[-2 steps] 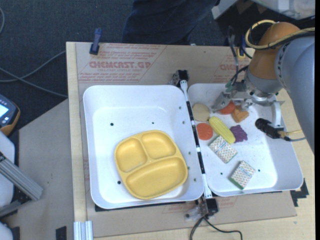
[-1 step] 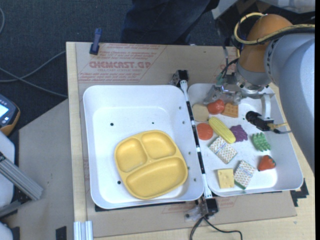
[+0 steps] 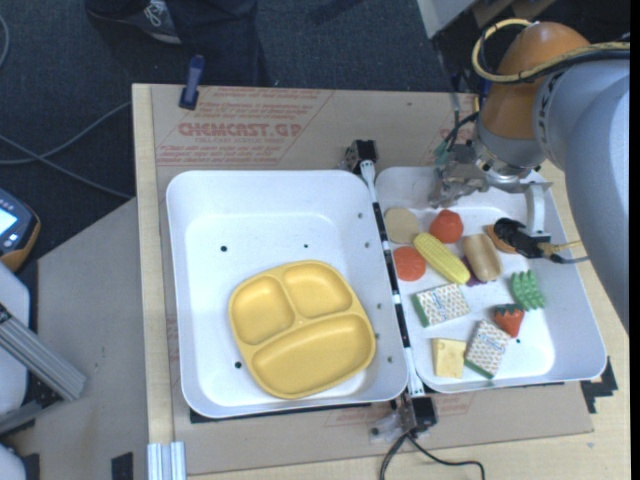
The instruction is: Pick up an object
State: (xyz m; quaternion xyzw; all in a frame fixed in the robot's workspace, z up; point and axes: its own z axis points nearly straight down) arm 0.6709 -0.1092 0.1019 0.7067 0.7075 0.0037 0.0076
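Note:
The right bin [image 3: 575, 353] holds several toy foods. Among them are a red tomato [image 3: 447, 226], a yellow corn cob [image 3: 441, 258], a hot dog [image 3: 481, 256] and a beige round piece [image 3: 402, 224]. My gripper [image 3: 452, 190] hangs over the back of this bin, just above and behind the tomato, with nothing visibly between its fingers. The grey arm with its orange band [image 3: 520, 78] comes in from the upper right.
An orange-red piece [image 3: 408, 263], a patterned sandwich [image 3: 442, 303], a cheese wedge [image 3: 449, 357], a patterned block [image 3: 487, 348], a strawberry [image 3: 510, 320] and a green piece [image 3: 527, 290] fill the right bin's front. In the left bin [image 3: 200, 208] lies a yellow divided plate [image 3: 300, 326].

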